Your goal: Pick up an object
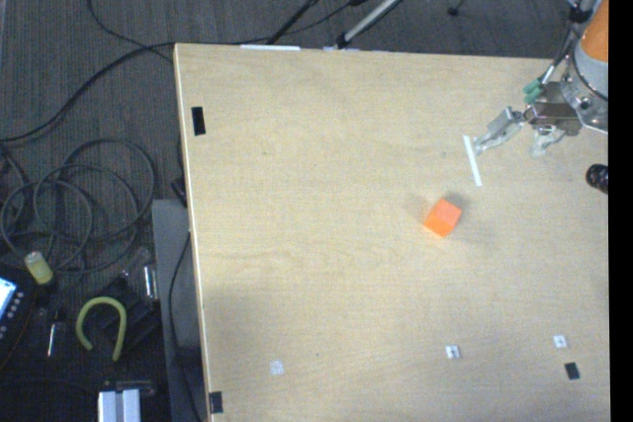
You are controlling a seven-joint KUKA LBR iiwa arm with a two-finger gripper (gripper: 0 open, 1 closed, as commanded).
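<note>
One orange cube (443, 217) lies on the bench (316, 292), apart from the hand (515, 139).
Up and to the right of the cube, the hand hovers with fingers spread and nothing between them; a thin white stick (473, 161) lies between cube and hand.

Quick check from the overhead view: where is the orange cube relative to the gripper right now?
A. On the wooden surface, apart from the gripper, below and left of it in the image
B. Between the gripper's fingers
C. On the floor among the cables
A: the orange cube lies on the wooden surface, well apart from the gripper, which is up and to the right of it.
</note>
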